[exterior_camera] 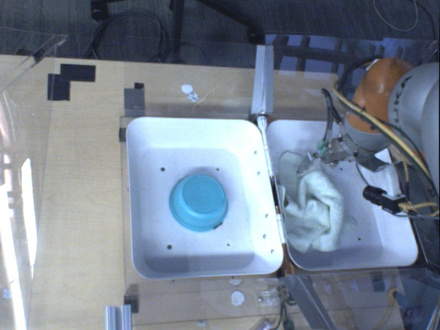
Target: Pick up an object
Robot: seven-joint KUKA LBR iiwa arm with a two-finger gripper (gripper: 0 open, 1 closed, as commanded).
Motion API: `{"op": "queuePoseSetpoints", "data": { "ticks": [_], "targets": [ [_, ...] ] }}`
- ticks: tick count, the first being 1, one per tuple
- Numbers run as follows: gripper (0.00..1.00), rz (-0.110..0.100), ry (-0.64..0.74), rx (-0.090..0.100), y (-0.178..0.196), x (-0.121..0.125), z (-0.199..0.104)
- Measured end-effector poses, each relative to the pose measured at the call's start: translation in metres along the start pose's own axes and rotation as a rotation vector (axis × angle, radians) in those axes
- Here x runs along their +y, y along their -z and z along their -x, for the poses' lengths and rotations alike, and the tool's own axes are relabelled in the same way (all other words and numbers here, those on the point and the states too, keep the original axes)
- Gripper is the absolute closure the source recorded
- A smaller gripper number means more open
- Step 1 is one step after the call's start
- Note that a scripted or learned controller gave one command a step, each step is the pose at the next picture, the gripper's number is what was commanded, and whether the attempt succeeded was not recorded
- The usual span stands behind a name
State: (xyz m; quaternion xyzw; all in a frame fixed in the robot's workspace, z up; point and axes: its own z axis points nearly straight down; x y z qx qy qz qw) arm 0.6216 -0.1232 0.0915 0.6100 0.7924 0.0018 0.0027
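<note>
Left bin (148, 184): round blue bowl (199, 202); right: crumpled white cloth (316, 208).

Even overhead light; glare streaks at left edge; slightly soft focus.

Grey arm with orange band reaches in from right, bent low. Hand (328, 151) points down, wires hanging around it.

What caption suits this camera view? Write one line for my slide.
KUKA arm's gripper over crumpled white cloth in right bin; round blue plastic bowl in left bin.
</note>
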Motion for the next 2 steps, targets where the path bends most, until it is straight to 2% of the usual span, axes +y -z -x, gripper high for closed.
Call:
{"op": "queuePoseSetpoints", "data": {
  "ticks": [1,2],
  "targets": [
    [1.0,0.005,0.001,-0.001,0.011,0.002,0.0],
    [1.0,0.001,0.105,-0.001,0.114,0.042,-0.005]
  ]
}}
